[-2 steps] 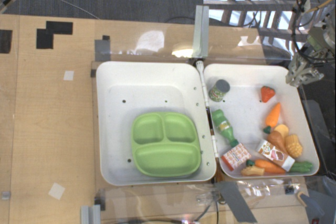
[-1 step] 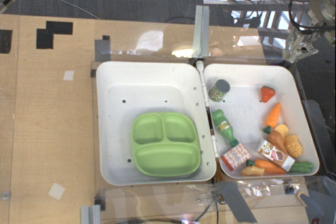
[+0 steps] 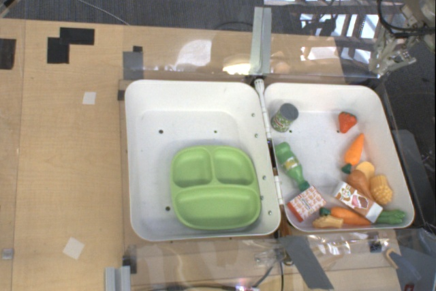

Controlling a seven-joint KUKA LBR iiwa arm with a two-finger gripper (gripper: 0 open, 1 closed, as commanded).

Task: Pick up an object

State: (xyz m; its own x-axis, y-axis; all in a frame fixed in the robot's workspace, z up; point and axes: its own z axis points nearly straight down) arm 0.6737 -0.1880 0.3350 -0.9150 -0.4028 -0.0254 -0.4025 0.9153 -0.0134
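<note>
The gripper point(image 3: 394, 51) is observed above the far right corner of the right bin point(image 3: 320, 95), clear of its contents; whether its jaws are apart or together cannot be determined. Within that bin, a green bottle point(image 3: 291, 165) is located near the left wall, a small can point(image 3: 283, 117) beyond it, and an orange carrot point(image 3: 353, 150) towards the right wall.

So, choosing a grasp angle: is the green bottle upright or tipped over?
Tipped over: the green bottle lies on its side on the right bin floor, its length visible.
</note>
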